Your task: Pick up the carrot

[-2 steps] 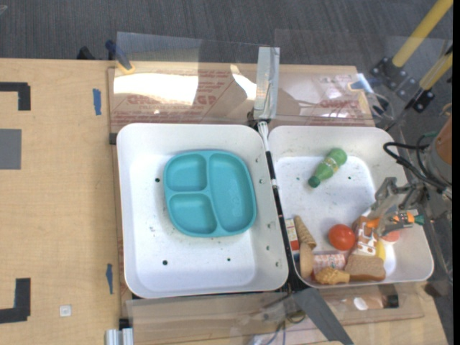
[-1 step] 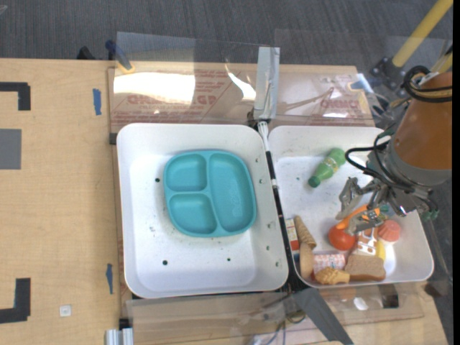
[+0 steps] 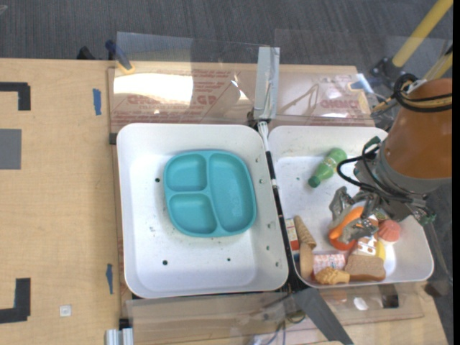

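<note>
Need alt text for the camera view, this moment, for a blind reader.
The gripper is down in the right bin, at the orange carrot amid toy food, with a green bottle nearby. The left bin holds a teal divided plate.

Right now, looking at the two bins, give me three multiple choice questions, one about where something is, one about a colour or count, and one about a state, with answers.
1. Where does the green bottle lie?
A. On the teal plate
B. In the right bin, upper part
C. On the wooden bench outside the bins

2. How many compartments does the teal plate have?
A. Two
B. Three
C. Five

3. How does the carrot stand with the gripper?
A. It lies in the right bin at the gripper's tip
B. It rests on the teal plate
C. It hangs high above the left bin

Answers: 1 B, the bottle rests on the right bin floor near its far wall. 2 B, ridges split the plate into three wells. 3 A, the orange carrot sits directly under the gripper among the toy foods.
</note>
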`<state>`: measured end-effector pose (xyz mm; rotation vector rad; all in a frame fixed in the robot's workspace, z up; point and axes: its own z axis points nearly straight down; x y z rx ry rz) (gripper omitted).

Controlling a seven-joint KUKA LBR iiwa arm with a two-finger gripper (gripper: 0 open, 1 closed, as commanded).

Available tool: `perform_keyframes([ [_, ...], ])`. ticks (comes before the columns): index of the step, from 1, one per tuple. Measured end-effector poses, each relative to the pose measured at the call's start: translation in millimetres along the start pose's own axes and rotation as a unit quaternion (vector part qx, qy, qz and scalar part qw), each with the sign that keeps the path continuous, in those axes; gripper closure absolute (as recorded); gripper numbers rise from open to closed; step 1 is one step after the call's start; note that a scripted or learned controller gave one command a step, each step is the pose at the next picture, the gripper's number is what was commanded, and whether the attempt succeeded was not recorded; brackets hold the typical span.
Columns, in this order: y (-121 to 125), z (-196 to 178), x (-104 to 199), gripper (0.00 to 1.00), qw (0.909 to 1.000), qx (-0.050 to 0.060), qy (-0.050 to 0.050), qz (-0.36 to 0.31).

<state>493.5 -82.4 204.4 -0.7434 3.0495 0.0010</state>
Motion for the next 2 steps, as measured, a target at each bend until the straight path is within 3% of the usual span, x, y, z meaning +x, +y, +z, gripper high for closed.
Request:
perform_keyframes([
  [1,0,-11,-3,1.00,1.0000,0.001,-0.004,0.000],
  [2,-40,32,7,1.00,0.9984,-0.001,0.001,-0.057],
])
